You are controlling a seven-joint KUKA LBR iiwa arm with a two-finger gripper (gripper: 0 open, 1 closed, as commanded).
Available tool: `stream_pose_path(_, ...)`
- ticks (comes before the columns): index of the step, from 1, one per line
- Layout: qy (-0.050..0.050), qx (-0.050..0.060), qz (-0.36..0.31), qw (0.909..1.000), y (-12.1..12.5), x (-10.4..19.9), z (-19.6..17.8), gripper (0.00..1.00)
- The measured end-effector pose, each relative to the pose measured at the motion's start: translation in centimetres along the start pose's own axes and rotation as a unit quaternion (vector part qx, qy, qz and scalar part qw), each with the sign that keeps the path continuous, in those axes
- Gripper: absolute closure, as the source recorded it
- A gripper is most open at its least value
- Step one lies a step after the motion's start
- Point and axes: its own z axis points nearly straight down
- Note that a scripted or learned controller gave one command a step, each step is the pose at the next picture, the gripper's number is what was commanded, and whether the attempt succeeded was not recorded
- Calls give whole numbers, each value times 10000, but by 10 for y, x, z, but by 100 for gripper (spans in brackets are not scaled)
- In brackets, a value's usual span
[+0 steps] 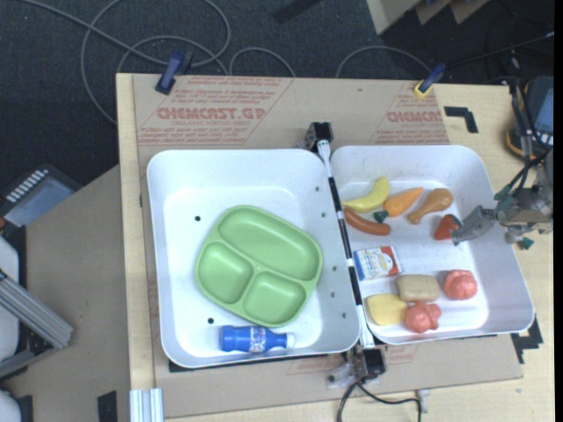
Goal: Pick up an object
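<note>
My gripper (471, 225) reaches in from the right edge, low over the right bin (493, 310). Its tip sits right beside a small red toy (445, 227); whether it touches the toy I cannot tell. Left of that lie a brown drumstick (431, 205), an orange carrot (403, 202), a yellow banana (369, 195) and a red hot dog (366, 222). Toward the front of the bin are a white and orange packet (376, 262), a tan bread piece (417, 287), a red tomato (459, 284), a yellow block (385, 309) and a red berry (421, 317).
The left bin (176, 192) holds a green divided plate (257, 265) and a blue bottle (253, 339) lying at its front. A black hinge strip (339, 227) separates the bins. Cables and hardware crowd the right edge (528, 139).
</note>
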Motion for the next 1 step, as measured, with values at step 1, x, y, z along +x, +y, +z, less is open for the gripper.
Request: stream_pose_path(1,-1,-2,-1,10000,50,-16,152,0)
